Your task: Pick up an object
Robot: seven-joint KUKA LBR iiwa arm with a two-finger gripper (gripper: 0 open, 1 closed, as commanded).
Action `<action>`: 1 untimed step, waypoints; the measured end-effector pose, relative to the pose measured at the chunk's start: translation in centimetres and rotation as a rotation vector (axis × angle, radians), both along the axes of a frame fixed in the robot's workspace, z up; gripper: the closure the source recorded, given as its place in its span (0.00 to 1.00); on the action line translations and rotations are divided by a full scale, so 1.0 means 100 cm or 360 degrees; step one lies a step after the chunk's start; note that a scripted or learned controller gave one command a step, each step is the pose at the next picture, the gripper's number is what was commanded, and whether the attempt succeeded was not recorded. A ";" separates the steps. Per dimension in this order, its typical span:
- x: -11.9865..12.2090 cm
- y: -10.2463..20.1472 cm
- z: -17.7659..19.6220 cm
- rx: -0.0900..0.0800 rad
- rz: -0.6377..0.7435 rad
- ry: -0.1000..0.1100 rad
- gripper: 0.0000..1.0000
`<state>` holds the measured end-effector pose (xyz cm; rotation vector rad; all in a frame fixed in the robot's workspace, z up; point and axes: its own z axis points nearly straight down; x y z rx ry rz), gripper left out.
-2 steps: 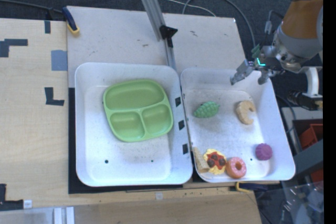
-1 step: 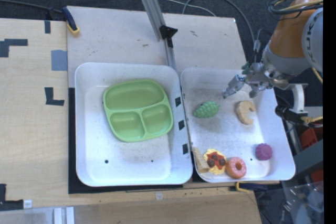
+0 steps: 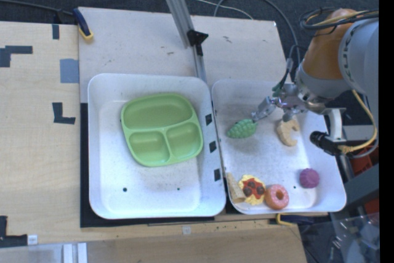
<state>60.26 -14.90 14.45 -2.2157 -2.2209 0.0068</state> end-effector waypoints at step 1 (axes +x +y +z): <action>-0.001 0.001 -0.053 -0.0001 0.0000 -0.0002 0.00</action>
